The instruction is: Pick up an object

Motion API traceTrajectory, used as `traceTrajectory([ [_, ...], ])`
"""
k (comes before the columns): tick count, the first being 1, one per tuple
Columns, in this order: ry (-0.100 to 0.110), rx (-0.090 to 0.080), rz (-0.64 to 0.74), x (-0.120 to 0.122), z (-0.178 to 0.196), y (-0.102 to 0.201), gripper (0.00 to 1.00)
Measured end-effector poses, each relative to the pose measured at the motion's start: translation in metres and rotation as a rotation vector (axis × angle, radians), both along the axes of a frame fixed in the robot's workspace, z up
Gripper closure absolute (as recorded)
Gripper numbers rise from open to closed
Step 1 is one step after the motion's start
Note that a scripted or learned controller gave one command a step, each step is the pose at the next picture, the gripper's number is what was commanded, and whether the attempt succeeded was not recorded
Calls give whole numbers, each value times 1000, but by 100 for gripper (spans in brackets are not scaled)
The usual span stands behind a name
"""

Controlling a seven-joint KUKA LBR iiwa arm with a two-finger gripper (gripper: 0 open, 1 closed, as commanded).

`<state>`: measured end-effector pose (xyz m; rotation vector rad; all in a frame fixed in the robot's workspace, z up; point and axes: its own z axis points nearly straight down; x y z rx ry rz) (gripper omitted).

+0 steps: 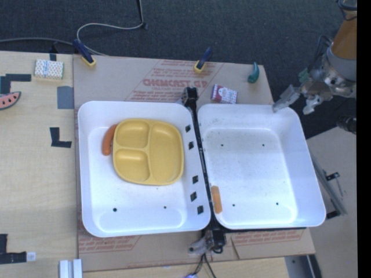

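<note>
Counter (35, 172): light wood at the left, with a brown cardboard sheet (168, 83) laid under both bins; dark carpet lies beyond its far edge.
Left bin (139, 222): shallow, white, on the cardboard, its right wall touching the right bin along the centre seam; its near half is bare floor with open room.
Right bin (261, 167): shallow, white, speckled with dark flecks; nearly all of its floor is open, out to the far, right and near walls.
Yellow plate (148, 152): three-compartment plate lying flat in the far half of the left bin, closer to the left wall than to the seam.
Arm (348, 39): grey with an orange band, at the counter's far right corner, outside the right bin.
End effector (295, 100): just off the far right corner of the right bin, above its rim, with two fingers (282, 102) that stand apart and nothing between them.
Orange sausage, left (107, 141): lies in the left bin, touching the plate's left edge, partly tucked under it.
Orange sausage, right (216, 200): lies in the right bin against its left wall, toward the near left corner, well apart from the end effector.
Small packet (224, 94): red and white, on the cardboard just beyond the right bin's far edge.
Clamps: a blue and yellow one (84, 52), a yellow one (203, 61) and a green one (253, 72) along the cardboard's far edge.
</note>
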<state>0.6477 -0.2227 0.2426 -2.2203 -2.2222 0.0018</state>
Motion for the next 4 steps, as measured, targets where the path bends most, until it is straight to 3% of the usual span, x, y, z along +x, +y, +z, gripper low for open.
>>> traceTrajectory([
  [1,3,2,1,20,-79,40,0],
  [2,0,1,1,21,-77,84,0],
  [4,2,0,0,20,-150,129,0],
])
